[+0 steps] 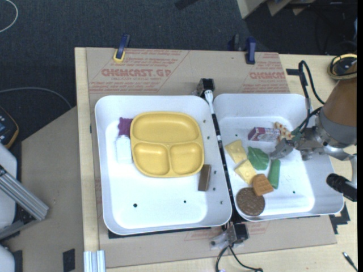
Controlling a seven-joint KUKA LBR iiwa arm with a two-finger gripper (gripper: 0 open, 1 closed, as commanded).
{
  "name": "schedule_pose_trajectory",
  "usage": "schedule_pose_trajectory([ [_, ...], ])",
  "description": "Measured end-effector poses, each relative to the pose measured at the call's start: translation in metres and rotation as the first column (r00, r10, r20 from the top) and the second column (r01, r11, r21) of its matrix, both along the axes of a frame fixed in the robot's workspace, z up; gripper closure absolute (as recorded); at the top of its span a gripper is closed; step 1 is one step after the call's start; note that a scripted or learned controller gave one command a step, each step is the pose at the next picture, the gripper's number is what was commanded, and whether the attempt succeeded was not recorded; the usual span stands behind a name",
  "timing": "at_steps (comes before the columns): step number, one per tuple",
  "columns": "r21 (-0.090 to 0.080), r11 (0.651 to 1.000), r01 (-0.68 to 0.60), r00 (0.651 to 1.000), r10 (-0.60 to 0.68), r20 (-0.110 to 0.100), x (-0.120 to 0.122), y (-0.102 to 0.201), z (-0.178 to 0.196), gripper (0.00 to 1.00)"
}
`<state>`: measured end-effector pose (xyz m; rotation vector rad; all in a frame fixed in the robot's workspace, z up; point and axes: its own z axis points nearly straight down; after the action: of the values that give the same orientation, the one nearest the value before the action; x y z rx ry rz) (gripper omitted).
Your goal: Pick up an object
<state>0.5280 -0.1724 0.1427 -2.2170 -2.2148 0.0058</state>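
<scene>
My gripper reaches in from the right over the middle of the right bin. It hangs just right of a green leaf-shaped piece and above a long green piece. Close by lie two yellow wedges, a tan cracker, a dark brown round patty and a purple and white pack. A small speckled item rests beside the pack. I cannot make out anything held in the gripper.
The left bin holds a yellow divided plate, a purple item, a white item and a brown bar. The arm's grey and orange body stands over the right bin's right rim. Clamps pin the back of the board.
</scene>
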Motion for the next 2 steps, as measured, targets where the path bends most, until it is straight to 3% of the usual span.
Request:
schedule_pose_trajectory([
  [1,0.0,1.0,-0.001,1.0,0.001,0.003,-0.001,0.001,-0.053,0.0],
  [2,-0.003,1.0,0.0,1.0,0.0,0.009,0.0,0.0,-0.04,1.0],
])
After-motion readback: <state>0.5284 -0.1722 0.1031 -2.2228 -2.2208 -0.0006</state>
